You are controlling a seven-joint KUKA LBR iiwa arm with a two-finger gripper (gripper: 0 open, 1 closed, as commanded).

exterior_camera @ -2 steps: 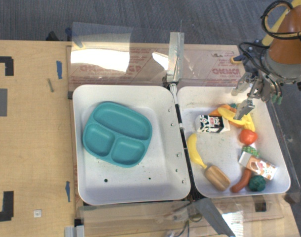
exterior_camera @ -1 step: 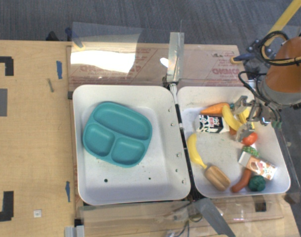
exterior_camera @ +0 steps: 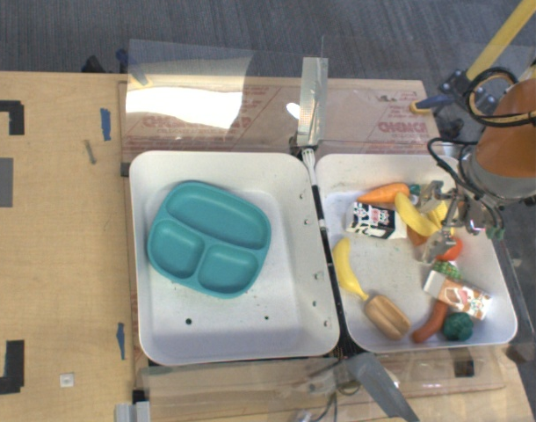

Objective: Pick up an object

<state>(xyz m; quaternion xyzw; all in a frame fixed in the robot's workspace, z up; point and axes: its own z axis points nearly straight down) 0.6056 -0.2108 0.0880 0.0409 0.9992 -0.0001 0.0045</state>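
Note:
My gripper (exterior_camera: 445, 221) hangs low over the far right part of the right bin (exterior_camera: 505, 310), below the orange wrist band. Just left of it lies a yellow toy banana piece (exterior_camera: 415, 214), with a carrot (exterior_camera: 384, 192) beyond it and a small red-orange piece (exterior_camera: 447, 250) right under the gripper. A black-and-white carton (exterior_camera: 373, 221) lies left of these. Nearer the front sit a second yellow banana (exterior_camera: 345, 269), a brown bread roll (exterior_camera: 387, 315), a small printed box (exterior_camera: 459, 294), a red sausage (exterior_camera: 429, 323) and a green broccoli (exterior_camera: 458, 326). Whether anything is gripped is hidden by the gripper body.
The left bin (exterior_camera: 154, 323) holds a teal divided plate (exterior_camera: 210, 238). A raised divider (exterior_camera: 319, 236) separates the two bins. A clear plastic panel (exterior_camera: 250, 104) stands behind them. Cables (exterior_camera: 466, 90) hang by the arm at the right. Cardboard (exterior_camera: 48, 236) covers the bench to the left.

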